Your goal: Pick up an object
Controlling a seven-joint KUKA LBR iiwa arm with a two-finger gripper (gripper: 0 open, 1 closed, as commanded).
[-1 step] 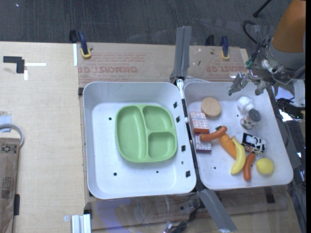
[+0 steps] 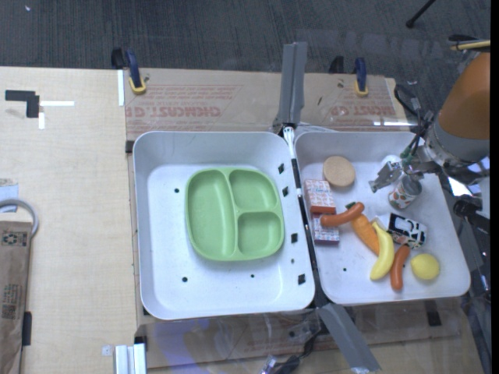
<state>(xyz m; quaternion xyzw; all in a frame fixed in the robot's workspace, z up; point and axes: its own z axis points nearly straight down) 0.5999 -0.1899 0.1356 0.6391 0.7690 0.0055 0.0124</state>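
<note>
- Camera view: the gripper [image 2: 399, 179] hangs over the right bin [image 2: 460, 283], upper right part; whether it grips anything I cannot tell.
- A small can [image 2: 402, 195] sits directly under it; banana [image 2: 382, 252] and carrot [image 2: 366, 233] lie below-left, slanted.

Robotics lab, clamped cardboard backing [image 2: 265, 104], white bins [image 2: 156, 232] on wooden bench [image 2: 62, 201], tripod leg [image 2: 435, 0]
</note>
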